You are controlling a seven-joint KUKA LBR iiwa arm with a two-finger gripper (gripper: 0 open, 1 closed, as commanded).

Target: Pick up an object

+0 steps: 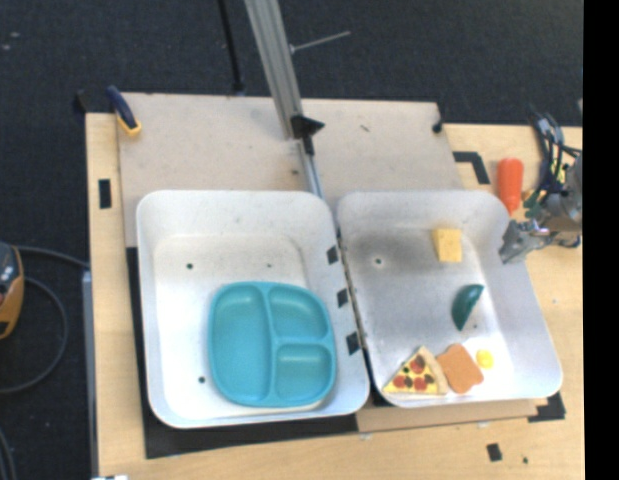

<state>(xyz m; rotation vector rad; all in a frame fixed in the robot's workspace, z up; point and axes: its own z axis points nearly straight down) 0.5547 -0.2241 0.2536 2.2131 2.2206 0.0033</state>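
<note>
Objects lie in the right bin [509, 298]; pincer [516, 240] hovers at its right rim.

Matt white plastic bins [239, 218], a smooth teal plastic tray [272, 344], bare wooden bench [219, 148].

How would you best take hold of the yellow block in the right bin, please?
Probably from straight above, fingers closing on two opposite flat sides of the yellow block. It lies flat and alone on the right bin floor, with room around it.
</note>
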